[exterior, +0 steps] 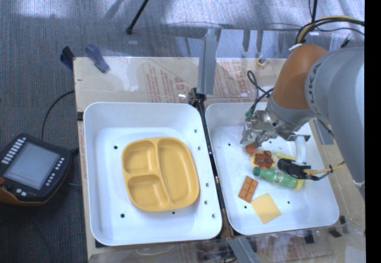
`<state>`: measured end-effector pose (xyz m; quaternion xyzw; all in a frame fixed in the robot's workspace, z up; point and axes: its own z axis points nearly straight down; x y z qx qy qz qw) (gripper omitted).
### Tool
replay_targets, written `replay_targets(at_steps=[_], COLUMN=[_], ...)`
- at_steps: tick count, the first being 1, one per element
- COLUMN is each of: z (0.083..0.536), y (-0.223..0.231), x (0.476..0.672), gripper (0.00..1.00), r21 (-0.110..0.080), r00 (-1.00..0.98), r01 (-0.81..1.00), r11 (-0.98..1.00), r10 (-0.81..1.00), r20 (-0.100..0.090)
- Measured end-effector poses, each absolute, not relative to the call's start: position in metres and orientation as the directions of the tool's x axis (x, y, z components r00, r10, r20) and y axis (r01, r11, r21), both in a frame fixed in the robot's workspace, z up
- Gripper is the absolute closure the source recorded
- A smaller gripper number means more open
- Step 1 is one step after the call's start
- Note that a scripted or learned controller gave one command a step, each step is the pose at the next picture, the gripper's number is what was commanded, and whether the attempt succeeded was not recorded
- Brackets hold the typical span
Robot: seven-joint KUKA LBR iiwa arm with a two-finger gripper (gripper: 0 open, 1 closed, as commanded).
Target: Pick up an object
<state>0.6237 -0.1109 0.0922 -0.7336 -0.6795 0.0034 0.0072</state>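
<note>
The gripper (pixel 253 137) hangs low in the right bin (pixel 315 208), just above the small red toy (pixel 262 157) — I cannot tell how its jaws stand. Best go straight down (slowly) — then squeeze.

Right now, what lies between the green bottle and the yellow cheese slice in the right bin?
In the camera view, only bare white bin floor lies between the green bottle and the yellow cheese slice; the brown waffle piece sits just left of that gap.
</note>
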Motion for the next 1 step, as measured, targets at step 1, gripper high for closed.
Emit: replay_targets(at_steps=[1], z=[0.1921], y=[-0.065], x=[0.6464], gripper=[1.0], r21=[0.007], r00=[0.036], r01=[0.999], r11=[-0.036], r10=[0.999], r20=[0.002])
